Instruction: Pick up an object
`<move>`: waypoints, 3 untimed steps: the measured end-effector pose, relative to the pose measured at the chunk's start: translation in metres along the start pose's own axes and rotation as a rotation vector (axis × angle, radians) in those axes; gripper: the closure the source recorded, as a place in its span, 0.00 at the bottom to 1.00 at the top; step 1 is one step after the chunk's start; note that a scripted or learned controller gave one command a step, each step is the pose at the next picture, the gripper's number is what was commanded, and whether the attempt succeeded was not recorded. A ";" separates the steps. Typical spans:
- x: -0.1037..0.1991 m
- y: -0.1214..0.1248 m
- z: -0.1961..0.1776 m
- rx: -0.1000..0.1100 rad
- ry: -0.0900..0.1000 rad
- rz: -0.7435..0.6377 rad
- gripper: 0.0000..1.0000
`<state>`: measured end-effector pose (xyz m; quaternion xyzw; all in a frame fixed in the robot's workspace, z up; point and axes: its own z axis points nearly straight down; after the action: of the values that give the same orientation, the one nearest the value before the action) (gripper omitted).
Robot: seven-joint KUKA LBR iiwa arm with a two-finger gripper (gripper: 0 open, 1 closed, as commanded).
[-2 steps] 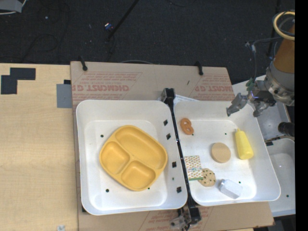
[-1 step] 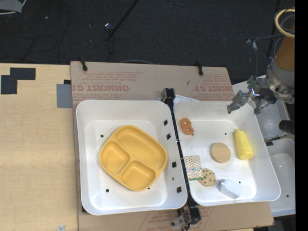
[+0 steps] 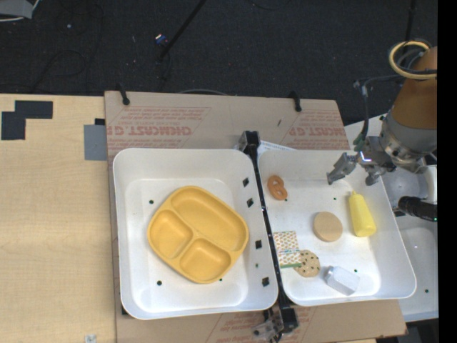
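Your likeliest target, the yellow mustard bottle point(image 3: 361, 214), lies in the right bin point(image 3: 403, 263), near its right wall. Just left of the bottle sits a round tan disc point(image 3: 328, 226); further left and toward the back is a pretzel point(image 3: 277, 187). In front of the disc you see a cookie point(image 3: 308, 264), a patterned card point(image 3: 286, 245) and a grey block point(image 3: 340, 279). Behind the bottle, the end effector point(image 3: 355, 170) hovers with its fingers spread wide, holding nothing. The left bin point(image 3: 128, 191) holds a yellow divided plate point(image 3: 197, 233).
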<state>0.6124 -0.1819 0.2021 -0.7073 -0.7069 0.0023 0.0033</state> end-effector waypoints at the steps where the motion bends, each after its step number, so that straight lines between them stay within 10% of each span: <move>1: -0.006 0.007 0.051 -0.001 0.000 -0.001 0.00; 2: 0.001 -0.001 0.109 -0.001 0.001 -0.001 0.00; 3: 0.000 0.000 0.096 -0.004 -0.001 0.000 1.00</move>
<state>0.6117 -0.1814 0.1064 -0.7072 -0.7070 0.0011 0.0016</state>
